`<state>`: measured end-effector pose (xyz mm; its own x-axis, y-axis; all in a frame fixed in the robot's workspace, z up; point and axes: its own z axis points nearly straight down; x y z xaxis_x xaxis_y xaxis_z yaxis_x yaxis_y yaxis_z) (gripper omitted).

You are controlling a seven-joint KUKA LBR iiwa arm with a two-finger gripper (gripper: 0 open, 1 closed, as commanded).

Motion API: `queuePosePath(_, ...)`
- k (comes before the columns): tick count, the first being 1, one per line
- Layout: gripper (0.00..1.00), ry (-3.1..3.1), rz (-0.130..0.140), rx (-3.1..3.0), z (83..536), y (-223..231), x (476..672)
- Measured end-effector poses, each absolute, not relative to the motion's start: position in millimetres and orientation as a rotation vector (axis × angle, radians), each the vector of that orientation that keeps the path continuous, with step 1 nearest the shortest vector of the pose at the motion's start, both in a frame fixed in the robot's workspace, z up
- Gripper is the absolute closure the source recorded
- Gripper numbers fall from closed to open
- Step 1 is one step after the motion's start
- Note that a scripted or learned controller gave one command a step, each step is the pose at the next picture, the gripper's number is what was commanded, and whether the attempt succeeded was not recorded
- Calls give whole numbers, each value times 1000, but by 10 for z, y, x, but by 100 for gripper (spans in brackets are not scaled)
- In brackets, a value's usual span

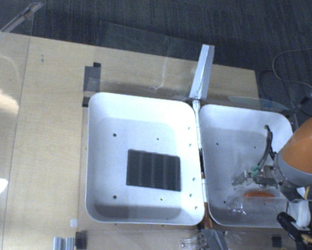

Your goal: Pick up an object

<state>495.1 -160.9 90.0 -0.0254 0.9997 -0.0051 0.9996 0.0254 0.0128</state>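
- Reaching in from the right, the arm hangs over the right bin, its orange band at the frame's right edge.
- Gripper sits low in the right bin, near the bin's middle-right floor, pointing leftward.
- Whether it is apart, together or clamped on anything: cannot tell, the tip is small and blurred against the white floor.
- Orange object lies flat on the right bin floor, just below the gripper as seen here; it looks long and thin, roughly level across the frame.
- Contact between gripper and orange object: unclear, they are very close but nothing visibly sits in the tip.
- Clear item, maybe plastic, lies near the bin's lower edge, just left of and below the orange object; shape hard to read.
- Black cable runs down from the bin's upper right toward the wrist.
- Left bin sits beside the right one, walls touching along the middle seam.
- Dark ribbed pad lies flat near the left bin's centre, slightly toward its lower half, well apart from the gripper.
- Both bins rest on a light wooden bench.
- Grey metal post stands at the top of the seam between the bins.
- Small black blocks sit on the bench at the left bin's upper-left corner.
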Motion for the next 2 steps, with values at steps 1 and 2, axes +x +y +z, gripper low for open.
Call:
queuePosePath(1, 0, 2315, 15, 2107, 894, -1280, 5706)
queuePosePath(2, 0, 2417, 7, 1996, 872, -1087, 6593)
